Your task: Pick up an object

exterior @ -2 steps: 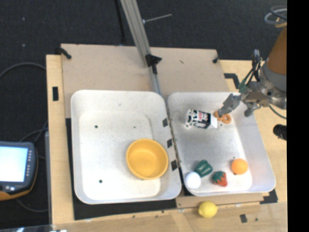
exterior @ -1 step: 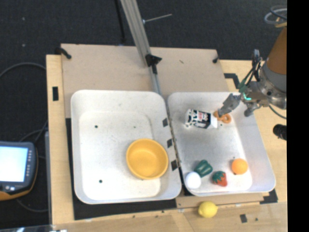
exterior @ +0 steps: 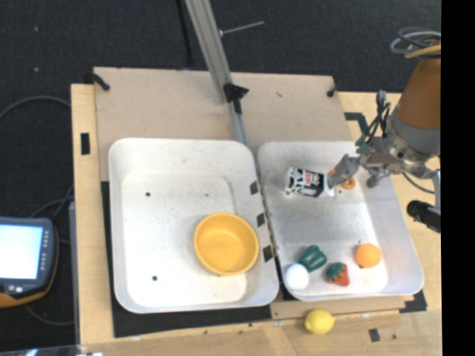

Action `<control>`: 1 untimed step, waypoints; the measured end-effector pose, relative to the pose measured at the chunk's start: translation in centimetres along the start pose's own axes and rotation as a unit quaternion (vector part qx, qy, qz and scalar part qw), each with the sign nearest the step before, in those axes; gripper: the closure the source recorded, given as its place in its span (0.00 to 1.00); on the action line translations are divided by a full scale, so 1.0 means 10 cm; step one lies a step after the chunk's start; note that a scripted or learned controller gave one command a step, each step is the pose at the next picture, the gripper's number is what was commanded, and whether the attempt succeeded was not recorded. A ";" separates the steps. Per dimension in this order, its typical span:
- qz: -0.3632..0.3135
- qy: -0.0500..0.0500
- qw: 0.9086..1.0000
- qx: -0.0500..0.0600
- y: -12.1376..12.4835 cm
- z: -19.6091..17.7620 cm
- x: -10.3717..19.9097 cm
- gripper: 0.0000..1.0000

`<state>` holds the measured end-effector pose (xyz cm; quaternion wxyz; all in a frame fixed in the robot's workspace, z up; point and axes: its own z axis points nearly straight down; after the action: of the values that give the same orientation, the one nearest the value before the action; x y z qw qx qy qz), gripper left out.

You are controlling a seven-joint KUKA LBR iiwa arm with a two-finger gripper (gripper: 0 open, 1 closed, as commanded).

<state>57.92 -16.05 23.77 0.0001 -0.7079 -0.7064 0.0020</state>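
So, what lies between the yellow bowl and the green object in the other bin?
In the camera view, between the yellow bowl and the green object lie the two bins' adjoining rims; no other object sits there.

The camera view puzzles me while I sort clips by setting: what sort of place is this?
Probably a robotics lab bench, not a home: two white bins hold toy-like items such as a yellow bowl, a grey arm reaches in, and a handheld control screen sits beside it.
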 end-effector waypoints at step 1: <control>0.000 0.000 1.000 0.000 0.06 0.50 0.07 0.00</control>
<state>58.46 -15.39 18.73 0.0005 -0.7076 -0.7066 0.0019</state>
